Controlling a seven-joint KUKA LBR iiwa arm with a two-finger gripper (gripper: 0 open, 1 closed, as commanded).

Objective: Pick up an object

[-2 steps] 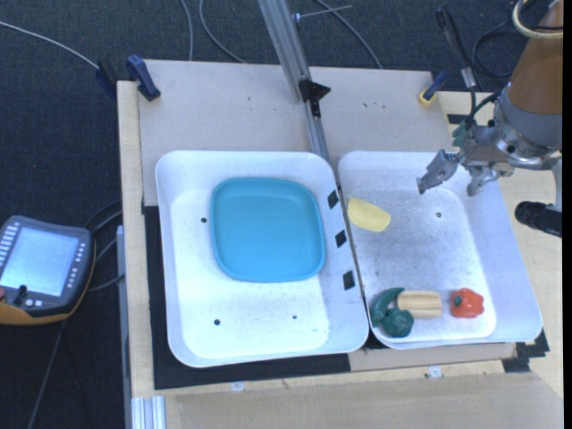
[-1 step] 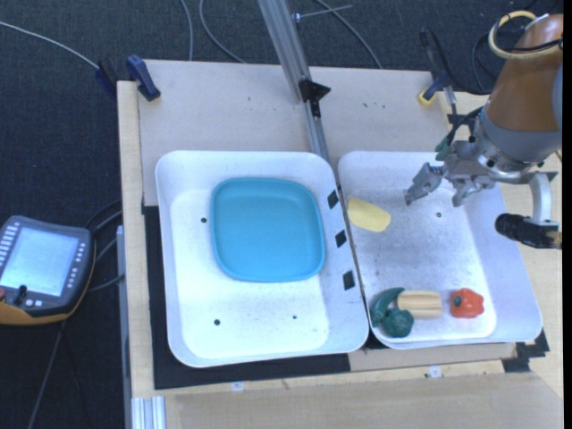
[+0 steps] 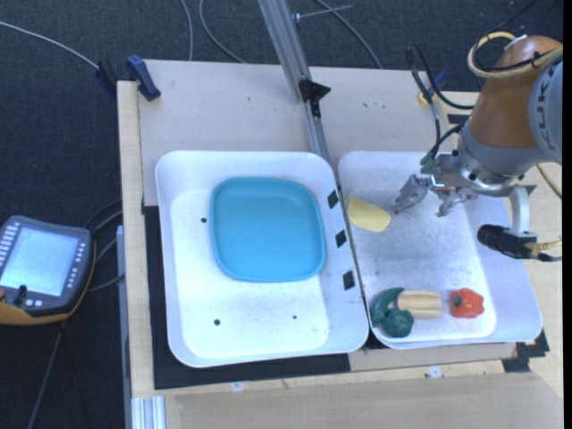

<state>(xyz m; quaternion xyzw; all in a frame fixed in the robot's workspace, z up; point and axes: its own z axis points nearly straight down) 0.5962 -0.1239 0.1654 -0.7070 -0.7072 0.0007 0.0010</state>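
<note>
My gripper (image 3: 427, 200) hangs over the upper part of the right bin (image 3: 500, 266), fingers spread apart and pointing down, with nothing between them. A pale yellow lemon-like piece (image 3: 368, 214) lies at the bin's left wall, just left of the fingers and apart from them. Along the bin's front edge lie a green pepper-like piece (image 3: 391, 312), a tan cylinder (image 3: 420, 304) touching it, and a red tomato-like piece (image 3: 466, 303).
The left bin (image 3: 179, 266) bears a turquoise square plate (image 3: 266, 229). A slanted metal pole (image 3: 290, 47) rises at the back between the bins. Cables and a black connector (image 3: 500, 238) hang at the arm's right. A teach pendant (image 3: 40, 266) lies off the bench at left.
</note>
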